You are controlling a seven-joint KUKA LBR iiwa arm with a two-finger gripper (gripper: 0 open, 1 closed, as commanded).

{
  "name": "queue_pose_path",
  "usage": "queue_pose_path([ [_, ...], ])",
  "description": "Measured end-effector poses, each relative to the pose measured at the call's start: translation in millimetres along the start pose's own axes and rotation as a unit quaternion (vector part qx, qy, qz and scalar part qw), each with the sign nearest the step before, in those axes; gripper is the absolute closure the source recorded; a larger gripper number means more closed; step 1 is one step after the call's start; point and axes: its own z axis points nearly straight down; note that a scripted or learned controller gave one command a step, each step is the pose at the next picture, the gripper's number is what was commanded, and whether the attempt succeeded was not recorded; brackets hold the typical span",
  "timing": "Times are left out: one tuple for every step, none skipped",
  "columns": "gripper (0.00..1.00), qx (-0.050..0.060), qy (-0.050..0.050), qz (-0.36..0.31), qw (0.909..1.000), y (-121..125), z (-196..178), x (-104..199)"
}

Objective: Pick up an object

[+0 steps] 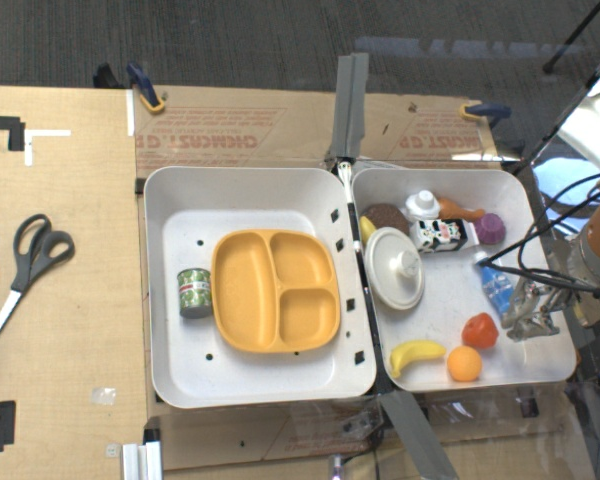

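- The metal two-finger gripper (pixel 530 313) hangs low at the right edge of the right white bin (pixel 520 186), just beside a red tomato-like fruit (pixel 480 331); whether its fingers are apart or together cannot be told, and nothing shows between them.
- No object is lifted yet. Judged from this pose, the nearest candidates are the red fruit and the blue plastic packet (pixel 496 288) near the same right edge.
- To do the step well, the arm should centre over one item, descend straight, and stay away from the bin wall and the black cables (pixel 540 258).
- The round fruit may roll; the flat packet may slip out of the grasp.
- Right bin count: one white lidded pot (pixel 395 268), one yellow banana (pixel 415 354), one orange (pixel 464 364), one purple piece (pixel 491 229), one black-and-white cow-patterned box (pixel 442 235).
- The left white bin (pixel 170 268) holds one yellow divided plastic tray (pixel 275 290) and one small green can (pixel 194 292) toward its left edge.
- One pair of black-handled scissors (pixel 28 263) lies on the wooden bench (pixel 70 368).
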Motion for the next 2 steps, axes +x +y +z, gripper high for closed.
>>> queue_pose_path([
  [1.00,-0.001,0.002,0.171,0.9852,25.8,48.9,-8.4],
  [1.00,0.001,0.002,0.458,0.8888,82.2,49.6,-30.6],
])
